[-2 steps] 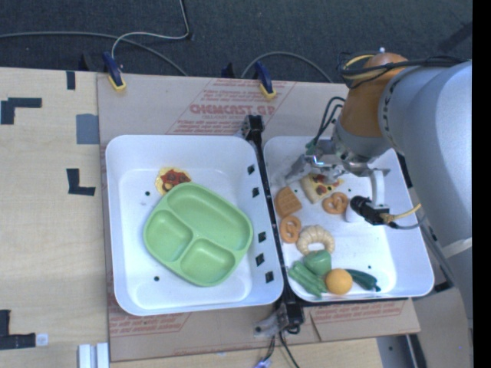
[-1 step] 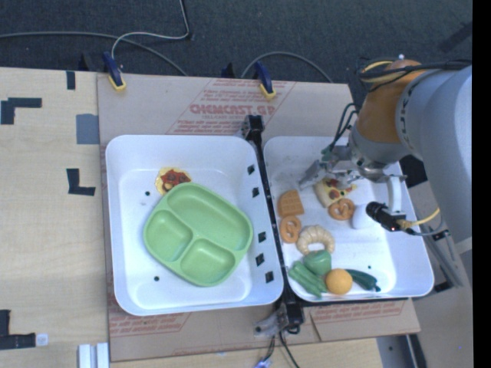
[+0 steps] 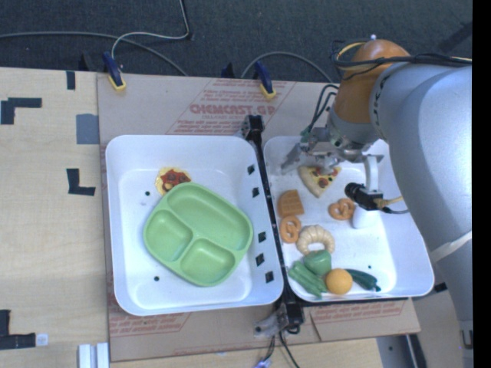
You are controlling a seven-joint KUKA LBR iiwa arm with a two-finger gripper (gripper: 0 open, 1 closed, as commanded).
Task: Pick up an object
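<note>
The hand (image 3: 318,158) hangs low in the right bin (image 3: 399,267), directly over the pizza slice (image 3: 317,179), whose tip points toward the divider. Whether the hand is spread or pinching, I cannot tell (the wrist blocks it).
</note>
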